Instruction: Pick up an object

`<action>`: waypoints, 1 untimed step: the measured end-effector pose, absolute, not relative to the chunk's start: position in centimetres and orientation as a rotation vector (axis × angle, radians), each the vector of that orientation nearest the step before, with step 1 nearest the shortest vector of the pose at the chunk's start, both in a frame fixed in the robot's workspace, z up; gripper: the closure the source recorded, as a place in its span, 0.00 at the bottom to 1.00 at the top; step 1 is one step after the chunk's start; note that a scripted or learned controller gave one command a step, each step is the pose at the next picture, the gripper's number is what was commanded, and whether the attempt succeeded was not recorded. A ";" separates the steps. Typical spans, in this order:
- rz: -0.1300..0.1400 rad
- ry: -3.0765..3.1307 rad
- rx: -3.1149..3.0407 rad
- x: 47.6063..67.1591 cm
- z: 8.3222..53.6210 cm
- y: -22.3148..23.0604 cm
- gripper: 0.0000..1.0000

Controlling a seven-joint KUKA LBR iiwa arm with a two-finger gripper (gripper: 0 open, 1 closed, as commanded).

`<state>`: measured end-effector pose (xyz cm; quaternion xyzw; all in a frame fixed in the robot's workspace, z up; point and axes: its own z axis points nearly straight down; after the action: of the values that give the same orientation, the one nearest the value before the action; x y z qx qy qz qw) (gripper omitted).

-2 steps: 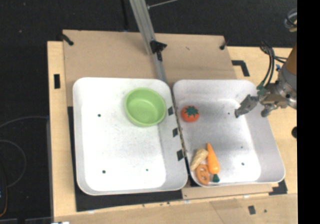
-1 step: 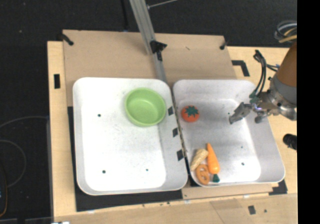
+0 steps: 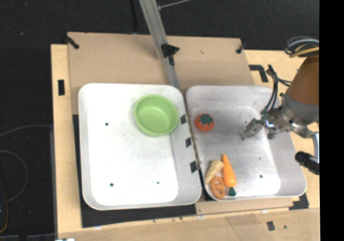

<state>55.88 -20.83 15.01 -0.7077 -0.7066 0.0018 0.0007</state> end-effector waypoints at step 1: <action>-0.002 -2.220 -2.230 56.1 16.5 -20.9 1.00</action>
<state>56.07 -20.90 16.47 -0.7087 -0.7055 -0.0006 -0.0027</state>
